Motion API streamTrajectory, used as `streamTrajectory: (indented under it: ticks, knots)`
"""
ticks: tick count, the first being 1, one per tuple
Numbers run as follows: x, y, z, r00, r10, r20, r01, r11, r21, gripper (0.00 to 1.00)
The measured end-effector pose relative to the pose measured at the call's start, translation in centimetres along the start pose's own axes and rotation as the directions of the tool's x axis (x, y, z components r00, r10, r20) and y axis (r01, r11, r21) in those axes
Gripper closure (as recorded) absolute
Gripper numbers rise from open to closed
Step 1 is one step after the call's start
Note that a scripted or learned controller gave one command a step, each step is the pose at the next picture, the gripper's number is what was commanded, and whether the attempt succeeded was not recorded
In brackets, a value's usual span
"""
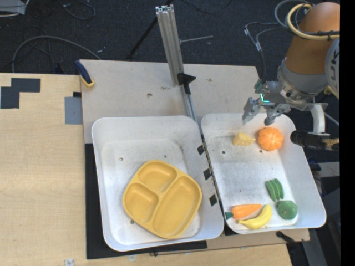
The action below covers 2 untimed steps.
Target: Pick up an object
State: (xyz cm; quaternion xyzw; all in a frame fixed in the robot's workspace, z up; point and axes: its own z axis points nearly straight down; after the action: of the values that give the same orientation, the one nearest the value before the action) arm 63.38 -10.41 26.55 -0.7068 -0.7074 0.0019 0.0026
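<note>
**Orange nearest the gripper, at the far end of the right bin**

The orange (pixel 270 138) lies on the floor of the right bin (pixel 252 173), close to its far rim, just beside a pale yellow wedge (pixel 243 139) that looks like a piece of toy cheese. It appears to be a round play-food fruit: probably light, hollow and stiff, with a smooth skin that may slip under narrow fingertips. A hold across its widest part, straight down from above, seems the safest; a pinch set off-centre would likely squirt it sideways towards the wedge or the bin wall.

The gripper (pixel 260 112) hangs just above and behind the orange, over the bin's far rim, its two fingers spread apart with nothing between them.

At the near end of the same bin, well apart from the orange, lie a green pepper-like piece (pixel 274 189), a round green fruit (pixel 287 209), a carrot (pixel 246 210) and a banana (pixel 257 219), the last two touching. These are crowded and would be harder to take singly.

The left bin (pixel 119 143) holds a yellow divided plate (pixel 162 198), lying flat.
</note>
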Motion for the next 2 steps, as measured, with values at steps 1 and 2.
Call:
streamTrajectory:
  ticks: [1, 2]
  knots:
    - [0.0, 0.1, -0.2, 1.000, 0.000, 0.000, 0.000, 1.000, -0.004, 0.00]
    - [-0.3, 1.0, 5.3, 1.000, 0.001, 0.001, -0.001, 1.000, 0.001, 0.00]
